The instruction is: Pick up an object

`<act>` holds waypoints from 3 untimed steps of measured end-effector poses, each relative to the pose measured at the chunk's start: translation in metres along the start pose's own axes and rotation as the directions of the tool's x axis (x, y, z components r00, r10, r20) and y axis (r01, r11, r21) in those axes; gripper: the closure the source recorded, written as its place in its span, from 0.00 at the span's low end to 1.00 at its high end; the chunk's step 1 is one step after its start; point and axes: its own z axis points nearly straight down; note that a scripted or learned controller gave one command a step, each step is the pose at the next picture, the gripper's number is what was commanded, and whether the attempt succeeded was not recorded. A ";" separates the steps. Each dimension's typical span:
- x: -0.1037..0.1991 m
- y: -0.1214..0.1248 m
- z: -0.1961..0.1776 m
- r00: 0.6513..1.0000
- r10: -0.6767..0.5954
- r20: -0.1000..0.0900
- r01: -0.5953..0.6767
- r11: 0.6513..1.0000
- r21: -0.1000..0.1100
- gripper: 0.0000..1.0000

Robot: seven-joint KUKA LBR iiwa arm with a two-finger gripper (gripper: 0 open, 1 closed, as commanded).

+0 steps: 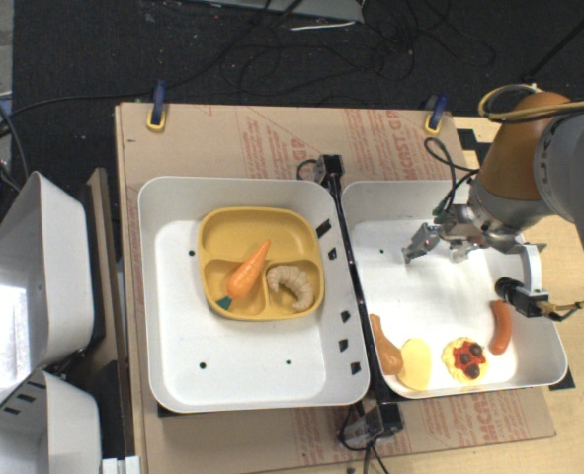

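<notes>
The metal two-finger gripper [422, 244] hovers mid-right of frame over bare floor of the white right-hand bin [390, 205]; I cannot tell its jaw state. The 4 plastic foods, such as the brown sausage [501, 327], lie lower right, so closing here would likely catch nothing.

I see a tan bench [272, 131] carrying two shallow white bins side by side, the left bin [173, 294] and the right bin [390, 200], with two clamps, one [156, 107] far left, the other [436, 115] far right.

Both white bins [173, 363] look like smooth, glossy plastic; the yellow divided plate [217, 230] looks matt plastic.
</notes>
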 end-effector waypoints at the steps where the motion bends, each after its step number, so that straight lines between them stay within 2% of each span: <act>1: 0.000 0.001 -0.012 1.000 0.000 0.001 0.000 1.000 -0.004 1.00; 2: 0.001 0.013 -0.067 1.000 -0.004 0.002 0.004 1.000 -0.010 1.00; 3: 0.002 0.013 -0.132 1.000 -0.004 0.002 0.004 1.000 -0.010 1.00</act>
